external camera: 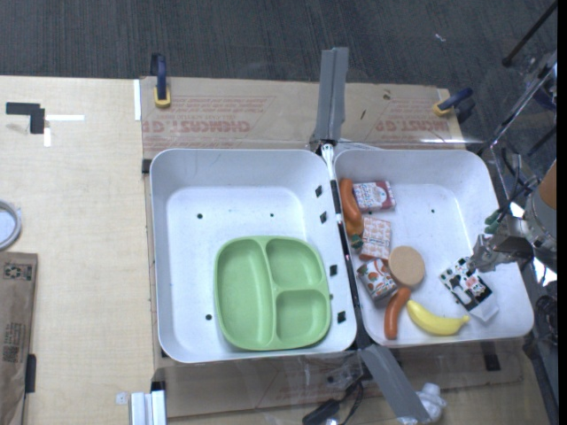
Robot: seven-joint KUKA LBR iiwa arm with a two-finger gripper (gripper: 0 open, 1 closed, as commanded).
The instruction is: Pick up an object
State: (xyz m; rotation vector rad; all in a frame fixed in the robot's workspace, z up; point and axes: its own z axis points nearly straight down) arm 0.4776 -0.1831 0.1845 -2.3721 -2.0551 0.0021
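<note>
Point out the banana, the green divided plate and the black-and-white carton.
banana (436, 320): camera view, middle of its yellow body, right bin.
green divided plate (241, 292): camera view, floor of its long left compartment, left bin.
black-and-white carton (465, 283): camera view, its patterned top face, right bin.

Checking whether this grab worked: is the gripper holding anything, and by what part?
It cannot be told. The gripper sits at the upper edge of the black-and-white carton in the right bin, but no object is visibly between its fingers.
</note>
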